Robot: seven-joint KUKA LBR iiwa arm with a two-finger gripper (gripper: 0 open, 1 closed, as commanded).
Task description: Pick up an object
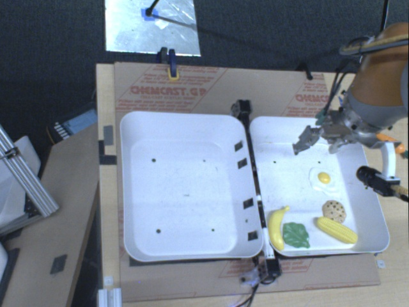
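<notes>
The right bin (377,226) holds several toy foods. A fried egg (323,178) lies near its middle. A round cookie (333,210) sits below the egg, and a yellow corn cob (337,230) lies at the front right. A banana (276,228) rests along the front left wall, with a green leaf (296,235) beside it. My gripper (318,144) hovers over the back of the right bin, above and slightly left of the egg. Its two dark fingers are spread apart, open, with nothing between them.
The left bin (185,184) stands beside the right one, with black clips (246,183) along the shared wall. A shiny metal sheet (152,18) lies behind the bench. Aluminium framing (22,178) stands at the far left.
</notes>
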